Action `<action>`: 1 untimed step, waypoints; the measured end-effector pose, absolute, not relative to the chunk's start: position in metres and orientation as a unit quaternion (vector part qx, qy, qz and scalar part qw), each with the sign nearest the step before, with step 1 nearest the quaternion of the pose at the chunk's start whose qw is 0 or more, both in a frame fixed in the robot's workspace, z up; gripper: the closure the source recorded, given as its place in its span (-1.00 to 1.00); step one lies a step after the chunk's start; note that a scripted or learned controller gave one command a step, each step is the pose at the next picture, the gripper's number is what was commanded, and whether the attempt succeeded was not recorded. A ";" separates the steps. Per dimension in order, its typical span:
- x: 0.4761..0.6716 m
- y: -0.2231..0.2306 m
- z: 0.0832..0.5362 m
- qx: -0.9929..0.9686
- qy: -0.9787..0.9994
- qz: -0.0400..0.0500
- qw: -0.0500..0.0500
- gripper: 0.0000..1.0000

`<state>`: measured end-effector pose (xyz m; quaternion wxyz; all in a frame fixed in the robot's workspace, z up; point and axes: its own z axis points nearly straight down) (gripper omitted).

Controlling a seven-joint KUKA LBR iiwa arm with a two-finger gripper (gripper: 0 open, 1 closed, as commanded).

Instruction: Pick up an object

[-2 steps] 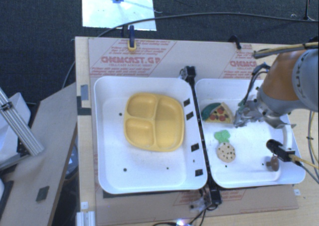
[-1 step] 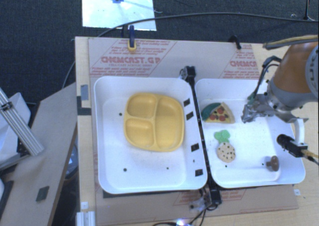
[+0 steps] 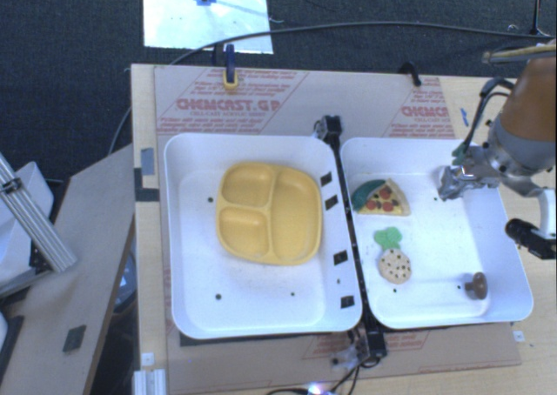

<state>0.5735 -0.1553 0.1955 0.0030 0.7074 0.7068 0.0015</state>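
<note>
The right bin (image 3: 496,237) holds a toy pizza slice (image 3: 381,197) near its upper left, a toy pineapple with green leaves (image 3: 392,257) below it, and a small brown piece (image 3: 475,285) near the lower right corner. My gripper (image 3: 452,181) hangs over the upper right part of this bin, to the right of the pizza slice and apart from it. Nothing shows between its fingers.
The left bin (image 3: 191,297) carries a yellow divided plate (image 3: 268,212). A black clip strip (image 3: 341,237) runs between the two bins. The orange-banded arm (image 3: 531,115) fills the right edge. A grey bench corner (image 3: 78,228) lies left.
</note>
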 end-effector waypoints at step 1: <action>0.575 -0.155 0.224 0.706 0.708 0.001 0.002 1.00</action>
